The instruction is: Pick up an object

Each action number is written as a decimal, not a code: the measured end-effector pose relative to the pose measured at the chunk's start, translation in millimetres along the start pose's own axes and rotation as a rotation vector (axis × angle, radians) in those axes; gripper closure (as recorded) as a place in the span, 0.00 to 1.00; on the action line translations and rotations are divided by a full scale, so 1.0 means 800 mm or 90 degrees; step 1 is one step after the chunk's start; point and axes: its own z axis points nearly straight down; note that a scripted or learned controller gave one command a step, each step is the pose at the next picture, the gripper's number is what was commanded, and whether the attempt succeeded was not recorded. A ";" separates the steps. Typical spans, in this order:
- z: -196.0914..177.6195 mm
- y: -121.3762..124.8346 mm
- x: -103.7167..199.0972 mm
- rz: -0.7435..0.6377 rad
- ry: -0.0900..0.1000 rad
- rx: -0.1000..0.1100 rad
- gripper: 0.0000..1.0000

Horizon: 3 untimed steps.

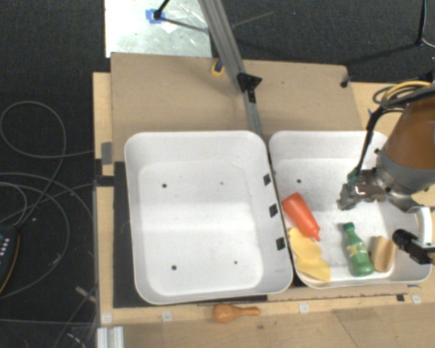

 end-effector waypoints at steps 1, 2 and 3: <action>-0.081 0.006 -0.002 -0.001 -0.001 -0.002 1.00; -0.148 0.009 -0.003 -0.001 -0.001 -0.002 1.00; -0.149 0.027 0.049 -0.003 0.001 0.001 1.00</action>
